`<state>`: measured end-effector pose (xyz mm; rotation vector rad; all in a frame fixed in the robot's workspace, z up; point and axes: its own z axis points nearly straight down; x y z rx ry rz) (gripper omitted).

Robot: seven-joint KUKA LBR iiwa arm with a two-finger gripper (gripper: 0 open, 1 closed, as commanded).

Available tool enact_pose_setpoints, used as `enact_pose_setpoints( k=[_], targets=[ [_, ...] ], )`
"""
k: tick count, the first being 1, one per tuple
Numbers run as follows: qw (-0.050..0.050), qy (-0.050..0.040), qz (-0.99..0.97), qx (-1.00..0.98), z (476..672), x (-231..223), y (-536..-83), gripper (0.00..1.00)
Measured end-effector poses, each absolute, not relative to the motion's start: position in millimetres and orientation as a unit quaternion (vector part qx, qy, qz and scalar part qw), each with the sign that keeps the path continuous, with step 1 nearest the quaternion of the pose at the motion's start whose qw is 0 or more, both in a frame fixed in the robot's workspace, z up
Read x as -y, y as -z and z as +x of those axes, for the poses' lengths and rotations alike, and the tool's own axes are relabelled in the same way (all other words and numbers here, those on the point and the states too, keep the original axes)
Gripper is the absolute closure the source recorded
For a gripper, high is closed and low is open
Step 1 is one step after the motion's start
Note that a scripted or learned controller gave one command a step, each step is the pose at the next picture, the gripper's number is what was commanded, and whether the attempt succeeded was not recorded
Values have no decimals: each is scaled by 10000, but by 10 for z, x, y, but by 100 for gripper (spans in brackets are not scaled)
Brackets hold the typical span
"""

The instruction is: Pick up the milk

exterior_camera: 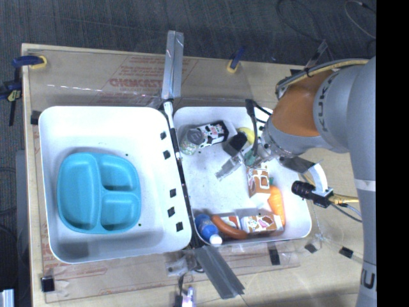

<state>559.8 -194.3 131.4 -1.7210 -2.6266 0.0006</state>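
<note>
A small milk bottle (pixel 211 133) with black-and-white cow patches lies on its side at the back of the right bin (pixel 204 190), its clear end pointing left. My gripper (pixel 231 155) hangs just right of and in front of the bottle, not touching it. Its fingers are spread, one dark fingertip (pixel 234 142) near the bottle's right end and a grey one (pixel 226 169) lower down, with nothing between them. A brown-and-white carton (pixel 258 181) lies just right of the gripper, under the wrist.
A yellow fruit (pixel 246 135) sits behind the gripper. A carrot (pixel 276 202), a second carton (pixel 259 223), an orange sausage-like item (pixel 225 227) and a blue bottle (pixel 207 228) crowd the front wall. The left bin (pixel 51 126) holds a blue divided plate (pixel 99 192).
</note>
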Motion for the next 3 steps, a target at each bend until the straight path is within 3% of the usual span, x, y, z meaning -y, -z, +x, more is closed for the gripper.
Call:
enact_pose_setpoints(
  k=[1, 2, 3],
  targets=[
    [-25, 29, -5157, 8567, 4802, 2080, -939, 0],
    [-17, 15, -5137, 8579, 4798, 2084, -1030, 100],
    [4, 1, -6010, 7993, 4783, 1610, -1928, 100]
  ],
)
